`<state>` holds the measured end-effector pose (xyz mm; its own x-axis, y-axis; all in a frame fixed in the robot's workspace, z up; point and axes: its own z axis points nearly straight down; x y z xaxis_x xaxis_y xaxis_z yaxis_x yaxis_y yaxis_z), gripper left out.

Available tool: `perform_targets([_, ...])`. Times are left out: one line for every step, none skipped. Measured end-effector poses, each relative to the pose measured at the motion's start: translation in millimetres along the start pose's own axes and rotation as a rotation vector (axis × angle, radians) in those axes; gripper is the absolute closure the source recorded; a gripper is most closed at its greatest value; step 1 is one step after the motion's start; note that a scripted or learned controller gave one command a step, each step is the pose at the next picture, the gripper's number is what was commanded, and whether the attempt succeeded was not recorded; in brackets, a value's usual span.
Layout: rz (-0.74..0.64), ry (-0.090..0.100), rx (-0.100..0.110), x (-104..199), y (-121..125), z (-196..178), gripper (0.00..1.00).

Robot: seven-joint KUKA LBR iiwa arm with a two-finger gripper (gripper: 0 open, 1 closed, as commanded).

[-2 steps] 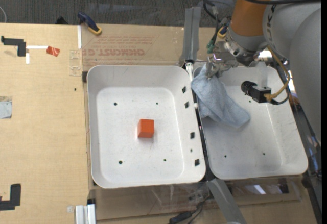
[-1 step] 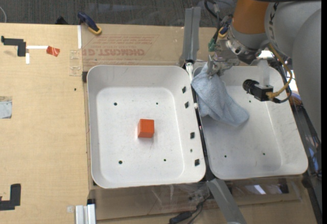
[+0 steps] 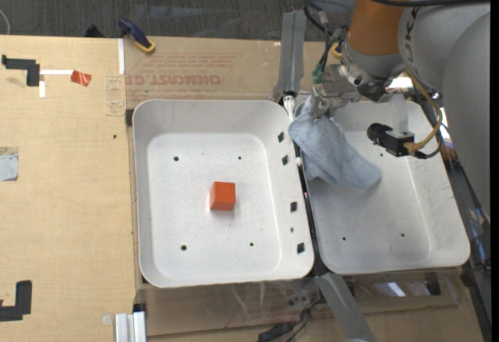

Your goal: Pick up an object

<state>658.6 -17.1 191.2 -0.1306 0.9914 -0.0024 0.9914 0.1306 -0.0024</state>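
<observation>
**Q:** What have you got hold of?

**A:** A cloth (image 3: 331, 152), by the look of it. My pincer (image 3: 321, 105) sits at the upper left corner of the right bin (image 3: 405, 243), near the divide between the two bins, and the grey-blue cloth hangs straight off its tip. The top of the fabric bunches up right where my fingers meet, so I judge them closed on that bunch with little gap between them. I can't make out each finger cleanly, though; wrist and cabling crowd that spot.

**Q:** Which way does the cloth lie from you?

**A:** Below and slightly right of the pincer in this view, running toward the middle of the right bin. Its long axis goes from the pinched top corner down to a loose lower end. That end looks to be resting on or just above the bin floor; I can't tell which.

**Q:** And the other thing?

**A:** An orange block (image 3: 223, 196) sits in the middle of the left bin (image 3: 156, 255), well apart from me.

**Q:** So what does the next move turn on?

**A:** Going straight up. With the cloth trailing beneath me, a vertical lift should clear its tail, if the pinch holds.
</observation>
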Motion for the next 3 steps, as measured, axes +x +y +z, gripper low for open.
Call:
perform_targets([0.002, -0.001, 0.001, -1.7, -0.2, -8.4, 1.00])
perform_targets([-0.018, 0.000, 0.000, 9.7, 1.3, 0.2, 1.00])
perform_targets([-0.131, 0.000, -0.002, -13.7, -1.5, -66.3, 1.00])
